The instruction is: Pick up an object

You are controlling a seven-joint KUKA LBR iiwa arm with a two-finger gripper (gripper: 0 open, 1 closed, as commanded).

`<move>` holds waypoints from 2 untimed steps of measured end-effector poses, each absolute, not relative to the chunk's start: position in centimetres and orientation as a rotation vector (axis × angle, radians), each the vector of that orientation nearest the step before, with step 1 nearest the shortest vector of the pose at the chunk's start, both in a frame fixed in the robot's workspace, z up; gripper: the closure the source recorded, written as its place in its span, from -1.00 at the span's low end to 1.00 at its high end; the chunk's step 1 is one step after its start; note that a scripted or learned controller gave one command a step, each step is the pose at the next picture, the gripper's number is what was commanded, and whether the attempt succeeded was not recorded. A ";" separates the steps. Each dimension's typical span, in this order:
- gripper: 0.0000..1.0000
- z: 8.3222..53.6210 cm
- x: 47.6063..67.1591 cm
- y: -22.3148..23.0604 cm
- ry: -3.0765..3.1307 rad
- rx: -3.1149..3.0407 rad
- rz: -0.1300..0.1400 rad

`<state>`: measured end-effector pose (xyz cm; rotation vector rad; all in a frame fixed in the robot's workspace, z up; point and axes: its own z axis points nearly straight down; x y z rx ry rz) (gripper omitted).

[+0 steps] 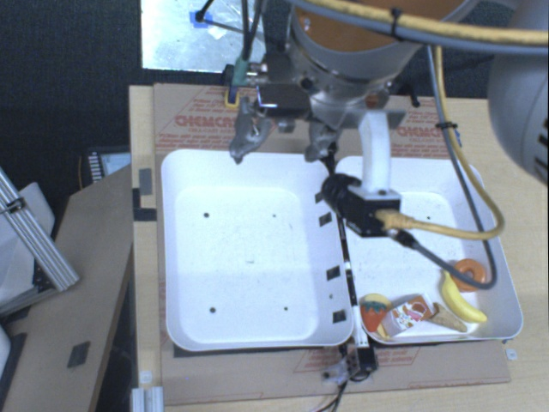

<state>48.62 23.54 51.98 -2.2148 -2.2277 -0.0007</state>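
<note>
Nearest me, in the right bin's (506,316) front corner, I see the objects: a banana (461,299), an orange ring (470,271), a red-and-white packet (405,314) and an orange round piece (373,312). The left bin (184,333) lies alongside on the desk (146,187). Farther back, my jaws (281,142) hang spread apart over the left bin's far rim, with nothing between them.

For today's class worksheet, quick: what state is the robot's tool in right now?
Tool: open, holding nothing, hanging over the far rim of the left bin.
</note>
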 end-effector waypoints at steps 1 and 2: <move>1.00 53.2 48.7 23.4 -2.228 -2.216 -0.007; 1.00 49.7 49.9 11.7 -2.210 -2.236 0.003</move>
